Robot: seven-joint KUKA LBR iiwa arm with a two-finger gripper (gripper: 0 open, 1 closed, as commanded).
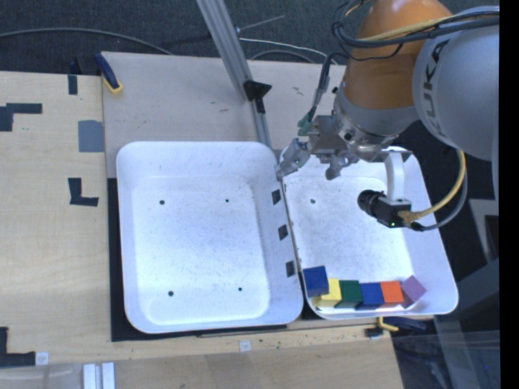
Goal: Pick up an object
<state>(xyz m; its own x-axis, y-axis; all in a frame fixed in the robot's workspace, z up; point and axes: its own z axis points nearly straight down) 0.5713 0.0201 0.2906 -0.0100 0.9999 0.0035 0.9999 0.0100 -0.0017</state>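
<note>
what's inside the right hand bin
Coloured blocks lined along the right bin's near edge: blue, yellow, green, blue, orange, purple. The arm covers its far end.

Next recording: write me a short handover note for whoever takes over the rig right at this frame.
End effector: above the far end of the right bin, near the divide between the bins; nothing seen held.
Objects: a row of blocks at the right bin's near edge: blue block, yellow block, green block, second blue block, orange block, purple block.
Left bin: holds no blocks.
Done: nothing picked yet.
Left: descend on a block, grasp, lift.
</note>
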